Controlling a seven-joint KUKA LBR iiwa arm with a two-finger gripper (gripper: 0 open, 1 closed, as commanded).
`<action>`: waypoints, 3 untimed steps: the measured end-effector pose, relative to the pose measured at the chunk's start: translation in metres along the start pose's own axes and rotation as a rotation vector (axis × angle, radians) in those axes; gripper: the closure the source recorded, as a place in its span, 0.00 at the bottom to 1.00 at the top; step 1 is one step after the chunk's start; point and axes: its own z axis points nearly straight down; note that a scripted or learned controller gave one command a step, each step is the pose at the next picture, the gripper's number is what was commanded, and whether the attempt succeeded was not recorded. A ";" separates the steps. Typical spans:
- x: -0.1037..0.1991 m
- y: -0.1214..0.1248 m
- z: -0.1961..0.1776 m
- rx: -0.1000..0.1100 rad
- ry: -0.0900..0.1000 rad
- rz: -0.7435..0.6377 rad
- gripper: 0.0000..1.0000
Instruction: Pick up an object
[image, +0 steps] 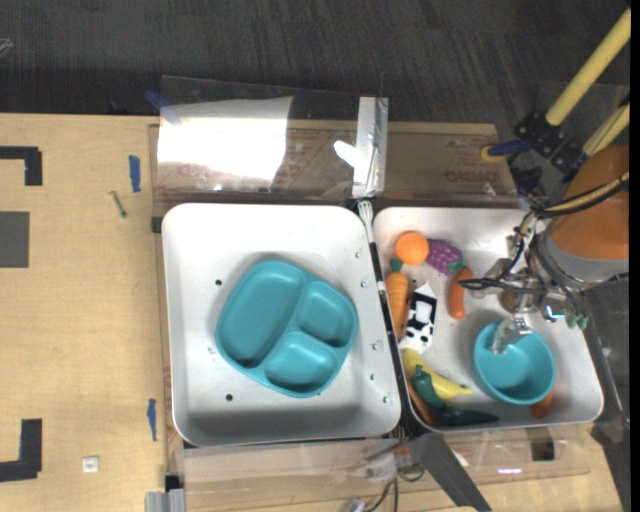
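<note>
My gripper (513, 333) hangs over the right bin (588, 372), just above the near rim of a teal bowl (516, 368). The grey arm with its orange band (600, 215) comes in from the right. Small toys lie along the bin's left side: an orange ball (411, 247), purple grapes (444, 255), a carrot (398, 298), a red-orange sausage-shaped piece (457, 297), a black-and-white cow figure (421, 318), a yellow banana (443, 386) and a green piece (425, 383). I see nothing held in the gripper.
The left bin (190, 240) holds a teal divided plate (287, 325). A clear plastic sheet (260, 145) lies behind the bins. A small orange item (542, 405) peeks from behind the bowl at the right bin's near edge.
</note>
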 end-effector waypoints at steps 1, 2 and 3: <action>0.027 0.041 0.000 -0.003 0.005 0.088 0.00; -0.030 0.083 -0.001 0.004 0.003 0.250 0.00; -0.049 0.086 0.000 0.006 0.006 0.175 0.00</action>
